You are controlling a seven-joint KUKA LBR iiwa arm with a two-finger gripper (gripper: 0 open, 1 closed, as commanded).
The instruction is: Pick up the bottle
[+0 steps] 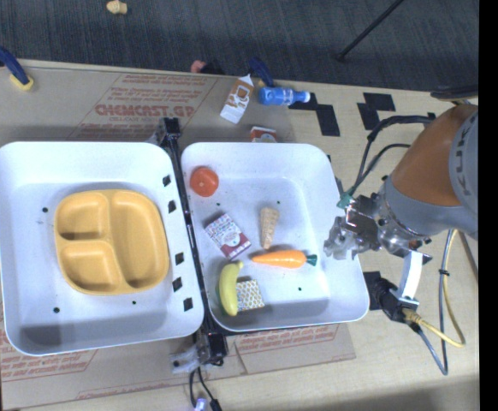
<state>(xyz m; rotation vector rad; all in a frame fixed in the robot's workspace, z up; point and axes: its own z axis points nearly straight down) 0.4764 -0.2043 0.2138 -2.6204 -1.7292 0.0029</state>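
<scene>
End effector (345, 240) hovers well apart from bottle (278, 97).

A small blue plastic bottle (279, 97) lies on its side on the bench beyond the right white bin (317, 165), which holds a carrot (279, 259), banana (229, 288) and red ball (204, 181). The two-finger gripper (345, 238) hangs at that bin's right rim. A yellow divided tray (112, 240) sits in the left bin (18, 178).
</scene>
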